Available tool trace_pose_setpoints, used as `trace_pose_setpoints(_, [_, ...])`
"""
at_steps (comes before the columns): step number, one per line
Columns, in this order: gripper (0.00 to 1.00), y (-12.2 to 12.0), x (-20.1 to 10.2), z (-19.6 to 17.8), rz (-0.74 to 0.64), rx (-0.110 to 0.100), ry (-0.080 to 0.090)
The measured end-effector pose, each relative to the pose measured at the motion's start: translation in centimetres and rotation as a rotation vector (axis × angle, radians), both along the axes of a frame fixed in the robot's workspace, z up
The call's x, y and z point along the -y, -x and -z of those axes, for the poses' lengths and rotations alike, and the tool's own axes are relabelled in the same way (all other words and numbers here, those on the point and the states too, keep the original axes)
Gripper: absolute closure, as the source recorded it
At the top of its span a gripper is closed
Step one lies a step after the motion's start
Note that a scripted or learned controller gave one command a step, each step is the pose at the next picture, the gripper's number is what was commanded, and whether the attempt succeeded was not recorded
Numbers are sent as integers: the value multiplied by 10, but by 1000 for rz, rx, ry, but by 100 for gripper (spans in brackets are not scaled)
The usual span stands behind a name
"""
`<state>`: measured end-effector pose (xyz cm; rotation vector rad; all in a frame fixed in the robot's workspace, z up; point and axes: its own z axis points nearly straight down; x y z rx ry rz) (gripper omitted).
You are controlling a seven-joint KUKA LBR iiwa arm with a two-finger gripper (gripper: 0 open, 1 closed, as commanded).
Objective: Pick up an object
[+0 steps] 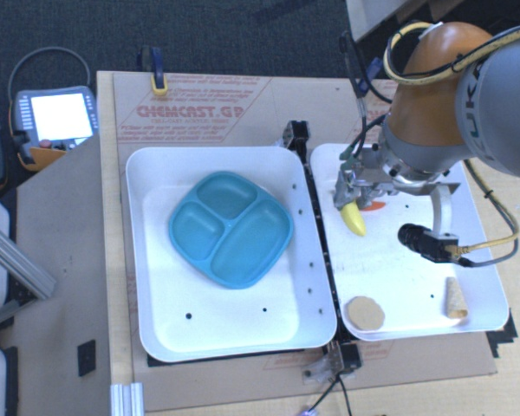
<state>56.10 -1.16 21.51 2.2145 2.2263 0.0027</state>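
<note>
The yellow banana (354,220) is lying near the right bin's (416,323) left wall, looking light, smooth and probably rigid plastic; gripping across its middle seems best. The gripper (354,194) is hovering just above; I cannot tell its finger state.

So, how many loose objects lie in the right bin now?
4 at least: a yellow one at the gripper, something red beside it, a round cookie at the front, a cone at the front right. The arm may hide more.
</note>
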Motion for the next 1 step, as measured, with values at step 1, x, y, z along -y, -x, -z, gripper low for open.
trace_pose_setpoints(1, [100,-15,-56,-5,0,1,0])
